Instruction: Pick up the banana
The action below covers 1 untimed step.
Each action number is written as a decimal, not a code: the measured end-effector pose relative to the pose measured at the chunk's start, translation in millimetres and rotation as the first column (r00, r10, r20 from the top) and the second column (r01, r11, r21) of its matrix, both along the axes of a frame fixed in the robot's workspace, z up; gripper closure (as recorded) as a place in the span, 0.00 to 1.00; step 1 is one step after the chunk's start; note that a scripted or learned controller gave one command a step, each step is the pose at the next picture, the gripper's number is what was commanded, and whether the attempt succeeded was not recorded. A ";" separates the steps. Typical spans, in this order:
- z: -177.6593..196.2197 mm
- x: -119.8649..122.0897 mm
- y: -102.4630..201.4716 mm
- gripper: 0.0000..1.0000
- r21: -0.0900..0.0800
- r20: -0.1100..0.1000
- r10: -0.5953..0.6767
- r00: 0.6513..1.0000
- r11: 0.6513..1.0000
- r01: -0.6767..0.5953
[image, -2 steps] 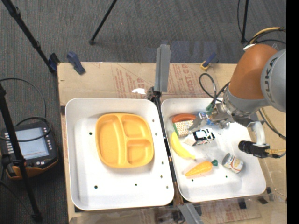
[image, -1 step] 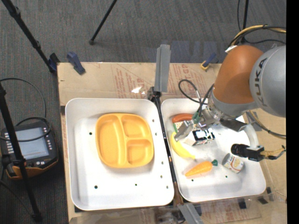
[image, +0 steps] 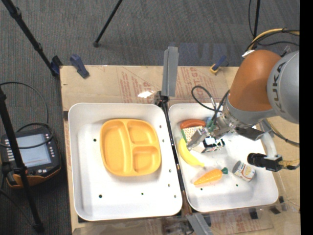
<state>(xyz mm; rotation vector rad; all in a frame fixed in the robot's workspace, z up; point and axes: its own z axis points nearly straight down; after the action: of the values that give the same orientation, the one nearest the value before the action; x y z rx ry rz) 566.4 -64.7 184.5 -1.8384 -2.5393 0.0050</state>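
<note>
The yellow banana [image: 189, 154] lies in the right bin [image: 264, 192], near its left wall, curving from upper left to lower right. My gripper [image: 197, 137] hangs low just above and to the right of the banana's upper end, reaching in from the arm's orange and grey wrist [image: 254, 84]. Nothing of the banana is lifted; it rests on the bin floor.
Around the banana are a red sausage [image: 192, 123] behind it, a small black-and-white box [image: 213, 144] to its right, an orange carrot [image: 209, 176] in front and a small can [image: 243, 171]. The left bin [image: 83, 180] holds a yellow divided plate [image: 130, 146].
</note>
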 end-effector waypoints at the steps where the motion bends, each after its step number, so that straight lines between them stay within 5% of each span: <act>1: -0.3 -40.1 63.5 0.00 -0.001 -0.001 0.061 0.998 0.998 -0.061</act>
<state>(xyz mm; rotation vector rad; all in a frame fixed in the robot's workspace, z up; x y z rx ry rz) 526.3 -1.2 184.2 -1.7595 -2.5944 0.0068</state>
